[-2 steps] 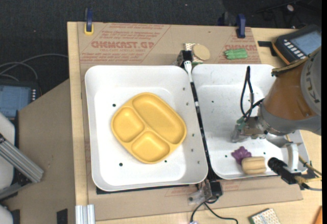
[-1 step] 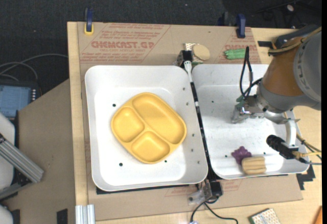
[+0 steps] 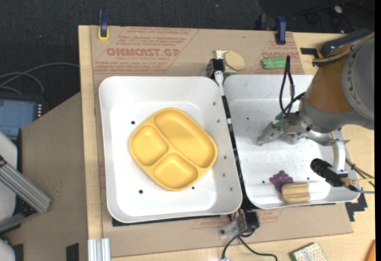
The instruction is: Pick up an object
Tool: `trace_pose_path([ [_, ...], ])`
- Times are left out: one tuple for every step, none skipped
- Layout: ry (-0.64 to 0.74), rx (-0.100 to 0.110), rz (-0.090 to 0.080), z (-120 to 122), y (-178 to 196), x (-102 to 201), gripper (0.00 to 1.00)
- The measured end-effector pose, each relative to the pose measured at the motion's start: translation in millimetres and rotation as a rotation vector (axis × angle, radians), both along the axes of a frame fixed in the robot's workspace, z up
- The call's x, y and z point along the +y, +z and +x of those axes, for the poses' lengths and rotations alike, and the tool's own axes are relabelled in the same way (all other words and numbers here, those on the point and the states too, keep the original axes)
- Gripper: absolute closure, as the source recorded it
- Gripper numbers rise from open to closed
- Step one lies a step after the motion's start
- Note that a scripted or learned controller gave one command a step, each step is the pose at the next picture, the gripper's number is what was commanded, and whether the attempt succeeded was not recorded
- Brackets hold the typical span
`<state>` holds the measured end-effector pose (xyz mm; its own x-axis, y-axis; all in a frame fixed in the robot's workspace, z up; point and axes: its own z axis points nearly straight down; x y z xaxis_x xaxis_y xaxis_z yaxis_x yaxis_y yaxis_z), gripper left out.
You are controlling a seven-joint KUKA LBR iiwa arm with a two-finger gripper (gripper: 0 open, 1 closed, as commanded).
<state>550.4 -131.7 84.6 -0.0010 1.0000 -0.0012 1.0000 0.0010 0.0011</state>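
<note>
A yellow divided plate (image 3: 172, 148) lies in the middle of the left bin (image 3: 116, 96). In the right bin (image 3: 253, 99), a small purple object (image 3: 279, 180) rests near the front edge, touching a tan wooden block (image 3: 296, 192) just to its right. My gripper (image 3: 275, 133) hangs low over the middle of the right bin, above bare white floor. It is some way behind the purple object and the block, and nothing shows in its grasp.
A green object (image 3: 274, 63) and a round tan piece (image 3: 234, 62) sit on the cardboard-covered bench behind the bins. The ridge between the bins (image 3: 229, 135) runs just left of my gripper. The arm's orange band (image 3: 327, 84) looms over the right bin's right side.
</note>
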Motion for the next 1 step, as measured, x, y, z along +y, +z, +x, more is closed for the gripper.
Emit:
trace_pose_path([
  [-0.006,-0.001,-0.005,-4.0,0.4,-73.9,0.0],
])
